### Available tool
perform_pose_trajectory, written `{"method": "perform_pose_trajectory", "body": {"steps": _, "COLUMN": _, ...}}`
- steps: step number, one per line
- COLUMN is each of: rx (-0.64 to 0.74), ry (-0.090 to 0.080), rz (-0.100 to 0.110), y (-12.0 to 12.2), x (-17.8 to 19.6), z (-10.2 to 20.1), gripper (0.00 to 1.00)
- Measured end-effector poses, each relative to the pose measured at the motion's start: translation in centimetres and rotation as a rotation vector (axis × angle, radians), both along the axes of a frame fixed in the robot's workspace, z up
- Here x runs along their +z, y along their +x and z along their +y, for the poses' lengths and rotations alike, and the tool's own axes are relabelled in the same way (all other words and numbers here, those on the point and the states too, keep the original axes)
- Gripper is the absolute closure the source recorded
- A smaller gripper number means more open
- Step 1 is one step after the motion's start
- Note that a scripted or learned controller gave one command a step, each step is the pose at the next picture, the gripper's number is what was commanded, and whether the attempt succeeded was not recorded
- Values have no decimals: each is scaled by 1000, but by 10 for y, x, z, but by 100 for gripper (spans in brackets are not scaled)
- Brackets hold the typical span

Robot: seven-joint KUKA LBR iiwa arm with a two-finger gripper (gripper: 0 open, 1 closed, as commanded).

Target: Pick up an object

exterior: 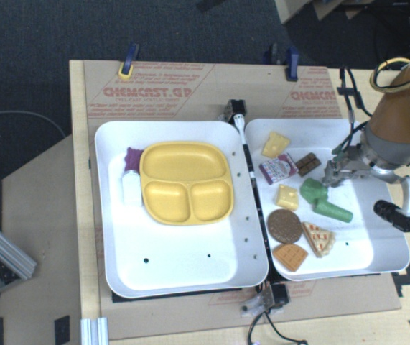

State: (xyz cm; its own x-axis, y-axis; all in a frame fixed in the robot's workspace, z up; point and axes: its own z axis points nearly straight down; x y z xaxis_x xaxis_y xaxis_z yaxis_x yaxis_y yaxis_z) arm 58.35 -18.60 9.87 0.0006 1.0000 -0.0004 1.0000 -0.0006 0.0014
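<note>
On the bench point(190, 85) — two white bins point(183, 264), dark carpet point(39, 34), tool point(332, 176)

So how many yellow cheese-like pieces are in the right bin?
2. One cheese wedge lies near the bin's far left corner; a smaller cheese cube sits mid-left, beside the green toy. The gripper may hide more.

The two-finger gripper point(332, 175) hangs over the right shallow white bin point(384, 254). Touching it on its near side lies the green plastic bottle-shaped toy point(324, 198). Left of the gripper sit the small brown block point(307, 164) and the purple wrapped packet point(278, 168). Well to its left, the yellow three-compartment plastic tray point(186, 181) rests in the left shallow white bin point(176, 268).
</note>
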Motion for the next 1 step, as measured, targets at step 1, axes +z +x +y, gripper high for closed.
{"method": "perform_pose_trajectory", "body": {"steps": 1, "rx": 2, "ry": -2, "rz": -7, "y": 3, "x": 60, "z": 8, "gripper": 100}}
